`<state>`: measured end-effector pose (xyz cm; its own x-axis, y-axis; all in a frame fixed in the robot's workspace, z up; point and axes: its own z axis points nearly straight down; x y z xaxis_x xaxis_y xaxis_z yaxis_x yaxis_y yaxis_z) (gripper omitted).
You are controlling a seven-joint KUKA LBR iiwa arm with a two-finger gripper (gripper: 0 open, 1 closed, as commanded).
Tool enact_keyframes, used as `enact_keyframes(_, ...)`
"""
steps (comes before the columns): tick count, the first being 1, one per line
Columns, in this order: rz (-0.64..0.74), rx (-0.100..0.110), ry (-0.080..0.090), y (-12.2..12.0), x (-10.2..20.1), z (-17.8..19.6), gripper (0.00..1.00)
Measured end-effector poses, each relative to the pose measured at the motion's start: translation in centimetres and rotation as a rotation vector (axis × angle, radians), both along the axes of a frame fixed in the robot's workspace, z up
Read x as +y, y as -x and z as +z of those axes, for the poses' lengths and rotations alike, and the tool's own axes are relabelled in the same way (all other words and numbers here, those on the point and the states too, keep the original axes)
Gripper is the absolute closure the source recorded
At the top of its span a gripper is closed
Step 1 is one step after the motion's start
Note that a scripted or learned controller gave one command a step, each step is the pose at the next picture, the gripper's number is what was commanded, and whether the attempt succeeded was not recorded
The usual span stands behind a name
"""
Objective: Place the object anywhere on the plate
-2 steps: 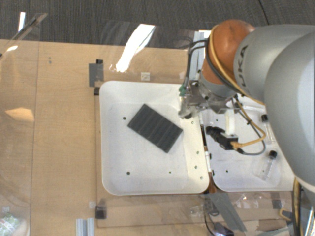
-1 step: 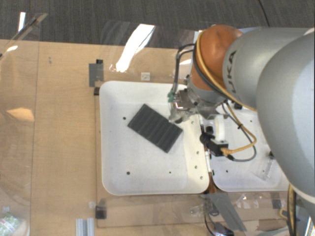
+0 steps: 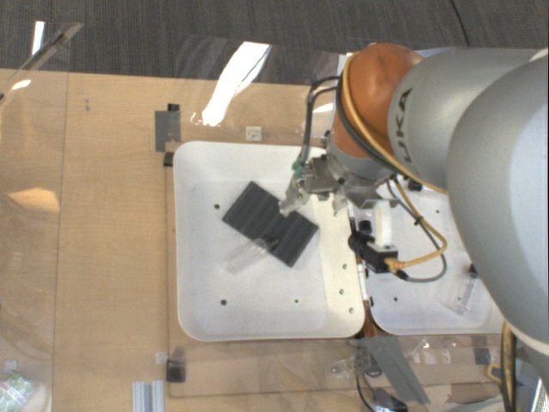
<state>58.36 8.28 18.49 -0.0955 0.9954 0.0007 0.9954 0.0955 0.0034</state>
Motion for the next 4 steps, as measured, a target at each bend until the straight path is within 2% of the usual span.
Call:
enact_keyframes(1,0.005,-0.005,-0.001,-0.2,0.1,1.1,1.00)
enact_keyframes(2,0.082,-0.001,0.000,1.7,2.7,0.0,1.00)
enact_keyframes(3,-0.335,0.000,-0.002,3.3,4.7,1.5,1.00)
enact_keyframes(4,-0.334,0.000,-0.001,3.3,4.7,1.5,0.00)
